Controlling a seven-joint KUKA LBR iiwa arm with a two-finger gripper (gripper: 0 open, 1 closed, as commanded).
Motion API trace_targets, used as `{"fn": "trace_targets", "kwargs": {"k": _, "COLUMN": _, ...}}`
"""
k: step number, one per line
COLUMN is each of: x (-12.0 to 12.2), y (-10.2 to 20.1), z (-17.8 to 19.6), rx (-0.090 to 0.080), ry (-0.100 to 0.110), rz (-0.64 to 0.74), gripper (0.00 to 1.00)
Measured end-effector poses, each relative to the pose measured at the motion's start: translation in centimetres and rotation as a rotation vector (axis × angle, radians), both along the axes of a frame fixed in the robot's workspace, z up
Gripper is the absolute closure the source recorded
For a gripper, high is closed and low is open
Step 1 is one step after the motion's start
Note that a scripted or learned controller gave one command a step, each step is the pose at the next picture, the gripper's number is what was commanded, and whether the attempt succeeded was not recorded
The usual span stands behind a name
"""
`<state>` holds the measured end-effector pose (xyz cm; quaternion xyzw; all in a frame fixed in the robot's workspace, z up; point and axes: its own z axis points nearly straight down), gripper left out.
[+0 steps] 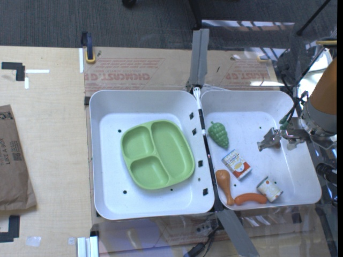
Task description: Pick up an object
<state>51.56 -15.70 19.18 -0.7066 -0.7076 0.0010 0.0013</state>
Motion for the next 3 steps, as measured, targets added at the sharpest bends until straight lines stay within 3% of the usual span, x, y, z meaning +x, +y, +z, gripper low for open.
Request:
{"fn": "trace_targets", "kwargs": {"k": 1, "x": 5.8, "y": -6.1, "z": -3.3, "rx": -0.001, "ry": -0.001, "rz": 0.047, "gripper": 0.0}}
{"fn": "trace_targets", "kwargs": {"k": 2, "x": 7.6, "y": -5.6, "z": -10.1, "rx": 0.01, "ry": -0.001, "rz": 0.047, "gripper": 0.0}}
{"fn": "trace_targets", "kwargs": {"k": 3, "x": 7.7, "y": -5.9, "z": -9.1, "rx": 0.003, "ry": -0.004, "rz": 0.047, "gripper": 1.0}}
